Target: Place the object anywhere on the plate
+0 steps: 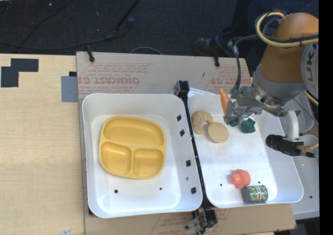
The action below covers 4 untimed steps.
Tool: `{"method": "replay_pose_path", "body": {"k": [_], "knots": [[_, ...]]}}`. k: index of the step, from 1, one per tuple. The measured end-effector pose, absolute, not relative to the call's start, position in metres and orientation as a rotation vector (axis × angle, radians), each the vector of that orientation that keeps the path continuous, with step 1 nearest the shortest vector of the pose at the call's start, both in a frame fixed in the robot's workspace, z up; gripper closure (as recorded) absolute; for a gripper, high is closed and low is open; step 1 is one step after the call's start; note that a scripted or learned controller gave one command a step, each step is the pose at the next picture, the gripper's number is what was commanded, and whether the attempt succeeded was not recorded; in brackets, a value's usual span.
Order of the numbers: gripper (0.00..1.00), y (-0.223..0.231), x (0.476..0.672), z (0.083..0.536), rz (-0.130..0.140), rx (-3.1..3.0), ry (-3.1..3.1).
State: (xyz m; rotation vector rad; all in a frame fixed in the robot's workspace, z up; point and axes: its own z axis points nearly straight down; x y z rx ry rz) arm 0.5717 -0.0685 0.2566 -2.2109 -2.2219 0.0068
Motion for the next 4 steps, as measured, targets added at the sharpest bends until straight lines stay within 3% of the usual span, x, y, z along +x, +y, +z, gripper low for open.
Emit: {"method": "replay_pose_path", "body": {"k": [3, 4], "knots": [[1.0, 0.094, 0.625, 0.245, 0.006, -2.213, -2.225], [1.0, 0.144, 0.637, 0.216, 0.009, -2.213, -2.224]]}}
